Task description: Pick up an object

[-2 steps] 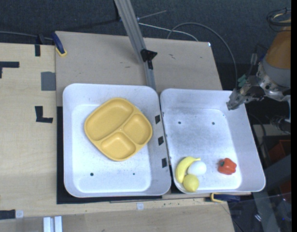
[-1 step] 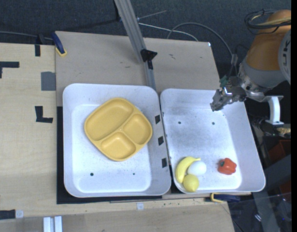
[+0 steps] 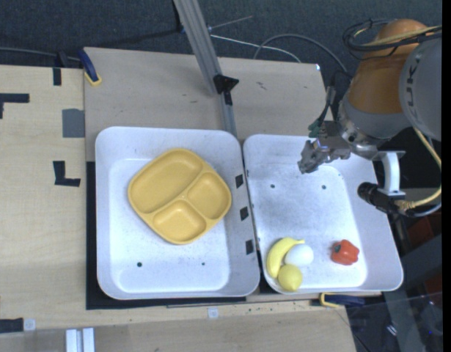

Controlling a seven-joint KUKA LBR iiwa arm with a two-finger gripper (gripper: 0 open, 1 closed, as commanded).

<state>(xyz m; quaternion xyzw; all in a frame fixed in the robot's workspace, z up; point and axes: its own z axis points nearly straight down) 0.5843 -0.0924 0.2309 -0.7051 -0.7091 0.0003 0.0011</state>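
Inside left bin [image 3: 111, 218], yellow divided plate [image 3: 180, 195], right bin [image 3: 372, 226], banana [image 3: 281, 252], egg [image 3: 300, 255], lemon [image 3: 290, 276], red pepper [image 3: 345, 251]

The right bin [image 3: 324, 204] has bare floor across its upper and middle part. Its lower edge is crowded: banana [image 3: 281, 251], egg [image 3: 301, 255] and lemon [image 3: 290, 276] touching at lower left, red pepper [image 3: 345, 252] apart at lower right. The yellow plate [image 3: 180, 195] takes up the left bin's [image 3: 115, 270] upper middle.

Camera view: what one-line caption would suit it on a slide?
Gripper above right bin; banana, red pepper near its front.
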